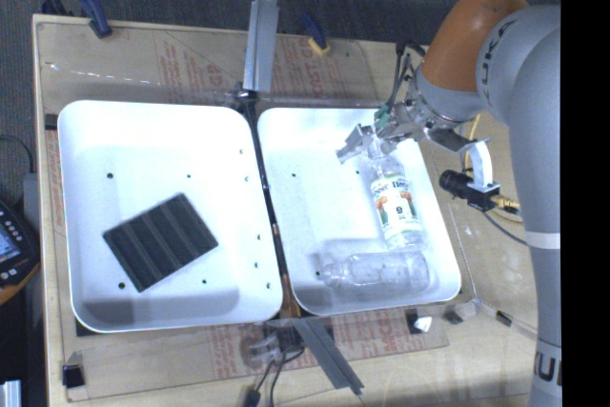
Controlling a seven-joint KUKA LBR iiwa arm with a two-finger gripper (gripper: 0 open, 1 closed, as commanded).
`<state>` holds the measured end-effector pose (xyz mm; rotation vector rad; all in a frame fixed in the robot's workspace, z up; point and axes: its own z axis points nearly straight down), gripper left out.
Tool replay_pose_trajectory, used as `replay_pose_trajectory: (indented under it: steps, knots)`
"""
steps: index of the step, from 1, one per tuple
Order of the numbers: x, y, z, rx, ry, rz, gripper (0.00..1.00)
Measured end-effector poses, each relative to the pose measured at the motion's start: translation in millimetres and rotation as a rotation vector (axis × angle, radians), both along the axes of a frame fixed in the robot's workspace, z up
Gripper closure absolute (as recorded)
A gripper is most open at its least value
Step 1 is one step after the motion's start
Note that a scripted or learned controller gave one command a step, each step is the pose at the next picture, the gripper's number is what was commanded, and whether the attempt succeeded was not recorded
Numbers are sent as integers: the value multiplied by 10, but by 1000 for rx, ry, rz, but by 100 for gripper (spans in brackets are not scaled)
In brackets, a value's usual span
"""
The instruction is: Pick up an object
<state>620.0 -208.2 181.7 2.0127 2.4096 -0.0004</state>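
Note:
My gripper (367, 145) hangs over the back part of the right bin (295, 205), just above the cap end of a clear bottle with a white and orange label (395, 202). That bottle lies lengthwise along the bin's right side. A second clear, crumpled plastic bottle (374, 270) lies across the bin's front. A black ribbed flat panel (160, 240) rests in the left bin (86, 148). Nothing shows between the fingers.
A metal bar (260, 43) stands at the back between the bins. Blue clamps (93, 12) hold the board's back edge. The left part of the right bin's floor is bare.

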Motion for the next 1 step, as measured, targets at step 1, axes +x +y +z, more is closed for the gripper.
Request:
replay_pose_trajectory:
  steps: [1]
  knots:
    - [-14, 5, -80, 3, 4, 48, 0]
